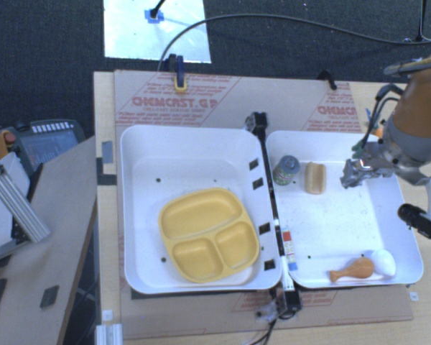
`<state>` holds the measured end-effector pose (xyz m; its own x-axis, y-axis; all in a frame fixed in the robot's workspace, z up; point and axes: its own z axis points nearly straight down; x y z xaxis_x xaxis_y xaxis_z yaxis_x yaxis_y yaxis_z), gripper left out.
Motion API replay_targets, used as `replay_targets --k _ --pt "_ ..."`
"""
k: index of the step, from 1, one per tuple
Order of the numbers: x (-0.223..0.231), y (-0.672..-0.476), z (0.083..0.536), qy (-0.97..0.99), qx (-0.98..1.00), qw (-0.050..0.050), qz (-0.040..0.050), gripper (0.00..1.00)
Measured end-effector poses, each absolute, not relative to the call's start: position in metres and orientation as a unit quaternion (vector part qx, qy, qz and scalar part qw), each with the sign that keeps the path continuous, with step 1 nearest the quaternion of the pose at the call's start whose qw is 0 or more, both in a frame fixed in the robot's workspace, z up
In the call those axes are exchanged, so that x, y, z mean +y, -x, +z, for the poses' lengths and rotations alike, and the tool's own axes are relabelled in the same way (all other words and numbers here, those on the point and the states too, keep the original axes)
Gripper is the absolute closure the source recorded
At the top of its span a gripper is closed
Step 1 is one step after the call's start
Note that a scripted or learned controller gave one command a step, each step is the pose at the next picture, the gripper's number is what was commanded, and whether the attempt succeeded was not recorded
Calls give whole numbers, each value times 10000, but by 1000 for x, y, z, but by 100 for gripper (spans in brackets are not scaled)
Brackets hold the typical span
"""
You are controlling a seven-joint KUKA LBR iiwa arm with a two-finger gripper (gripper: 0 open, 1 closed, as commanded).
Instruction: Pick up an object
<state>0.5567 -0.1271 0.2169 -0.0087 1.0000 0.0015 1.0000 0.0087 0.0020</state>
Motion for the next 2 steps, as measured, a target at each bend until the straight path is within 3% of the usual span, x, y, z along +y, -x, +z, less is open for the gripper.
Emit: replay_targets --k 2 --pt "-22 -543 220 -7035 7107 0 16 100"
